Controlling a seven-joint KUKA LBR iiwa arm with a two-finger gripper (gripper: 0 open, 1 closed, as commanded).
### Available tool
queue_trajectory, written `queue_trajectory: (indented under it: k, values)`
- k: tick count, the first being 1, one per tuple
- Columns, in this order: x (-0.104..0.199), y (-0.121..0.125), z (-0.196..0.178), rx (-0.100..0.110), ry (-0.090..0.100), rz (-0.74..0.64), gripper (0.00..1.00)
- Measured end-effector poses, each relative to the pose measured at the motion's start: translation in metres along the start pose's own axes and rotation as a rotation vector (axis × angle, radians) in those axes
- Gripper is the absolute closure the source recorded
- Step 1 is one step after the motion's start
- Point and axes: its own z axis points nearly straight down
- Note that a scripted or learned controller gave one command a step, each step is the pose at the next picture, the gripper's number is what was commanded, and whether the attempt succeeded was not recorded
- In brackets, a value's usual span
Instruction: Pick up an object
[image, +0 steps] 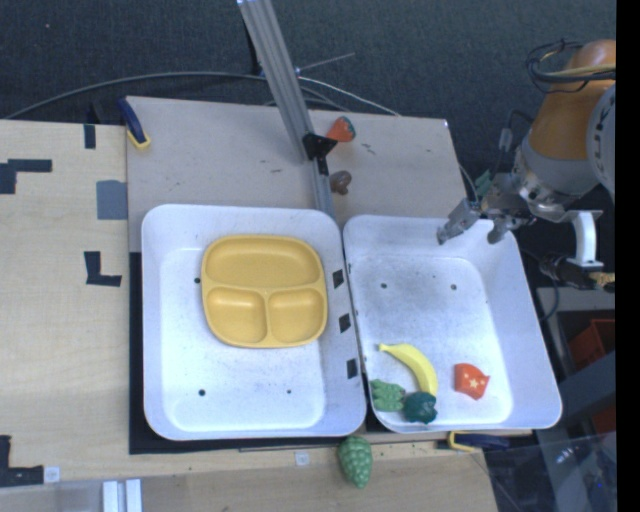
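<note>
— Claw (468, 228) status?
— Parked over top-right corner of right bin (500, 300), up near far rim. Two fingers (447, 232) visible, spread apart, nothing between. Grey arm (570, 110) w/ orange band coming in from right.
— Objects to pick?
— All in right bin, near front edge, well apart from claw. Yellow banana (413, 364) lying at a slant, approx mid-front. Red strawberry-like piece (471, 380) just right of banana, not touching. Green leafy piece (387, 395) plus darker green broccoli-like piece (420, 406) under banana's lower end, close together; contact btwn them hard to tell.
— Left bin (170, 330)?
— Holds yellow divided plate (265, 290), three compartments, upper half of bin.
— Anything outside bins?
— Green grape bunch (354, 460) on counter (60, 300), just in front of gap btwn bins. Grey pole (285, 80) slanting in at back, small orange item (342, 128) and brownish one (340, 182) beside its base.
</note>
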Motion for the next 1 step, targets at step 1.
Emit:
queue_trajectory:
  k: [1]
  values:
    - [0.0001,0.0,0.0,0.0,0.0,0.0,0.0]
